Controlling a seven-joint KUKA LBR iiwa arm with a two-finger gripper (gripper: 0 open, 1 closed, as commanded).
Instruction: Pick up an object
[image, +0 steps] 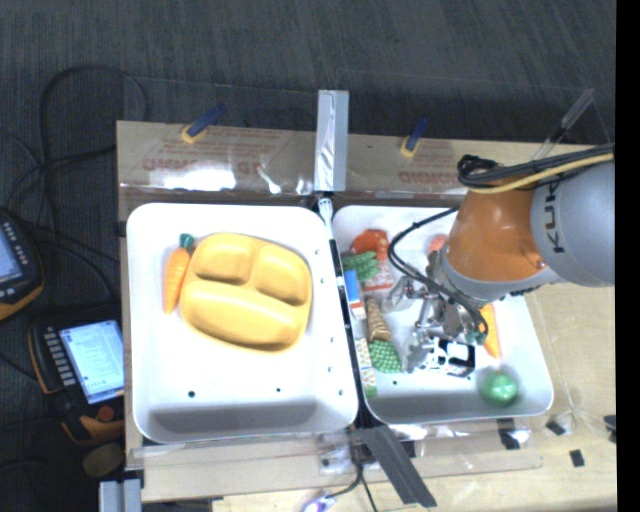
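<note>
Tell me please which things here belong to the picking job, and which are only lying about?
Belong to the job: gripper, right bin, green ball, pea pod.

Lying about: yellow tray and carrot in the left bin, handheld screen off the bench.

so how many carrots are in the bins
2 for sure. One carrot lies in the left bin, against the yellow tray's left side. The other carrot is in the right bin, partly under the arm, which may hide more.
</note>
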